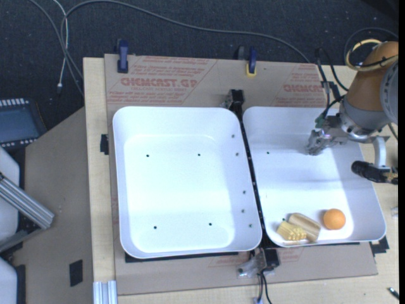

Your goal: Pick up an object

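In the right bin [297,182], near its front edge, lie three small things: an orange ball [334,219], a tan bread-like roll [304,223] and a yellow corn-like piece [291,232] touching the roll. My gripper [316,143] hangs over the far right part of the same bin, well behind these things and apart from them. Nothing shows between its fingers.
The left bin [183,182] stands beside the right one, their rims meeting at the middle. Blue clamps [122,48] hold the brown board at the back. Cables run over the dark floor behind the bench.
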### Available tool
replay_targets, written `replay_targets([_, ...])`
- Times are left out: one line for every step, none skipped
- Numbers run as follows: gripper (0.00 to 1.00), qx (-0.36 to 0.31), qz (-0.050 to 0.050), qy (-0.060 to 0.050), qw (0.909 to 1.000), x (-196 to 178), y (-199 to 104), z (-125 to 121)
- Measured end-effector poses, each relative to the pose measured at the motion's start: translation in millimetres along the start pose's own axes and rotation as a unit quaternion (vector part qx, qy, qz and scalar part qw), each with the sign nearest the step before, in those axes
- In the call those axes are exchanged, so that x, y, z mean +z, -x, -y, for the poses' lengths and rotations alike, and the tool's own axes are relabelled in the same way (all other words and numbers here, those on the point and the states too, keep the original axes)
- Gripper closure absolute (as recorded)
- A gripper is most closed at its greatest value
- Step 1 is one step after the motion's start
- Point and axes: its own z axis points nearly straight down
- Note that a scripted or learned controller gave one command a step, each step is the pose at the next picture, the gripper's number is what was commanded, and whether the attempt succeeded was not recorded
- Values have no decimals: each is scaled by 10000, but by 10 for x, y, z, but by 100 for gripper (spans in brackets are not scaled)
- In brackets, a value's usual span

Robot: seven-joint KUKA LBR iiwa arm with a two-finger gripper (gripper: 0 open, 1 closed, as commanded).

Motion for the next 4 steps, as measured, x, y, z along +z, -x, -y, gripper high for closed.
replay_targets([100,-2,8,23,10000,-134,3,-13])
replay_targets([100,1,10,32,10000,-562,5,-25])
replay_targets([100,-4,11,41,10000,-1098,-77,-98])
replay_targets([100,1,10,36,10000,-1531,-81,-85])
